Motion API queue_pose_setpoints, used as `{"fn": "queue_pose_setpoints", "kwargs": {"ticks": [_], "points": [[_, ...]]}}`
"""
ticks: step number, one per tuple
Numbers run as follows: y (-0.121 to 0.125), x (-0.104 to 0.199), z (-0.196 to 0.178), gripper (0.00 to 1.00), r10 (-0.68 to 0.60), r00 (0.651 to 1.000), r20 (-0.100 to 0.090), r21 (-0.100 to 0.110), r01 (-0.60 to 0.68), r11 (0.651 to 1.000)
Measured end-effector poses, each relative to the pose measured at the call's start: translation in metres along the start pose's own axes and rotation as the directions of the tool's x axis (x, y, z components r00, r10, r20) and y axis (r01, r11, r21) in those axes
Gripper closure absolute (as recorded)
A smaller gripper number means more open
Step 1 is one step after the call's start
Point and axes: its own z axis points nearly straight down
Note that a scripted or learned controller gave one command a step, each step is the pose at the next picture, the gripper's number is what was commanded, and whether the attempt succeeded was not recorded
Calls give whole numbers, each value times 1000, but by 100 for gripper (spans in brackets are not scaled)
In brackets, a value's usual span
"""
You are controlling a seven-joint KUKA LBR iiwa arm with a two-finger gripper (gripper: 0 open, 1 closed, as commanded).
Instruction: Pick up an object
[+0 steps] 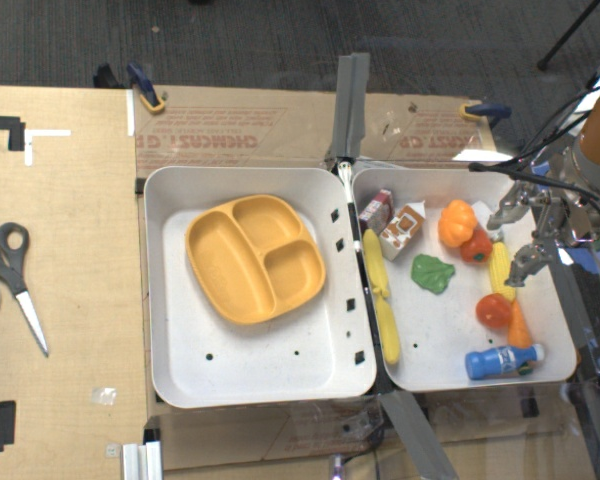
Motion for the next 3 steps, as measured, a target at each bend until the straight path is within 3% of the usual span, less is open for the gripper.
{"fn": "queue_pose_setpoints", "kwargs": {"ticks": [1,2,3], "points": [[-12,1,116,0,79,997,0,0,-79,997],[-13,33,129,0,211,977,0,0,-211,977],[-12,30,119,100,206,979,4,1,-206,979]]}}
